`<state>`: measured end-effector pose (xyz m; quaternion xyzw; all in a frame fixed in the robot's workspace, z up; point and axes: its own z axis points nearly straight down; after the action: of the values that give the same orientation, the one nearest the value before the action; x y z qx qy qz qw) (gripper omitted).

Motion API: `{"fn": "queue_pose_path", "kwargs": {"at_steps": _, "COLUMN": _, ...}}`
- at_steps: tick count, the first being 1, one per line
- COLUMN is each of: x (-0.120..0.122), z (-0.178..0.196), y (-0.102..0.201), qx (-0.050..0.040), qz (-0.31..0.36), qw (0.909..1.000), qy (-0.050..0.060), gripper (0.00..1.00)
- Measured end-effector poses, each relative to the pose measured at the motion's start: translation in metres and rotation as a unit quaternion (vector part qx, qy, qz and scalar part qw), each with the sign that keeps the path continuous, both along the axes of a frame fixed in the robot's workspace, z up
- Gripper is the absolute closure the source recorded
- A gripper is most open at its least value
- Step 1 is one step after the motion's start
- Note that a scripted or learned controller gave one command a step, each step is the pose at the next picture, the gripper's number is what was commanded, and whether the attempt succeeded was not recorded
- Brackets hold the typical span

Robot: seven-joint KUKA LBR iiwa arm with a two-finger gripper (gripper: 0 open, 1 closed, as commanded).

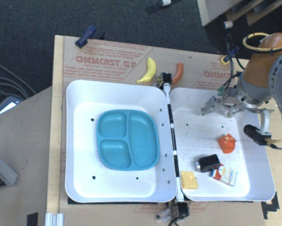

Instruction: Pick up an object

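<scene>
My gripper (221,109) hangs over the far part of the right bin (252,193), its fingers spread open with nothing between them. Nearer the front of that bin lie a small orange-red object (226,143), a black object (208,162), a yellow block (189,180) and a white and red packet (226,176). The orange-red object is closest to the gripper, a short way in front of it and apart from it.
The left bin (75,178) holds a blue divided plate (127,139). Behind the bins on the bench lie a yellow banana (147,71) and an orange sausage-shaped toy (177,73). A black part on the arm (255,133) overhangs the right bin's right side.
</scene>
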<state>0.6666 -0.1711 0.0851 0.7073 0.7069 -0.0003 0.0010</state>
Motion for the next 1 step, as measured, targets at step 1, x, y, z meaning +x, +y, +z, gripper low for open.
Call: {"fn": "queue_pose_path", "kwargs": {"at_steps": 1, "x": 0.0007, "z": 0.0105, "y": 0.0001, "qx": -0.0006, "qz": 0.000, "qw": 1.0000, "qy": -0.001, "gripper": 1.00}}
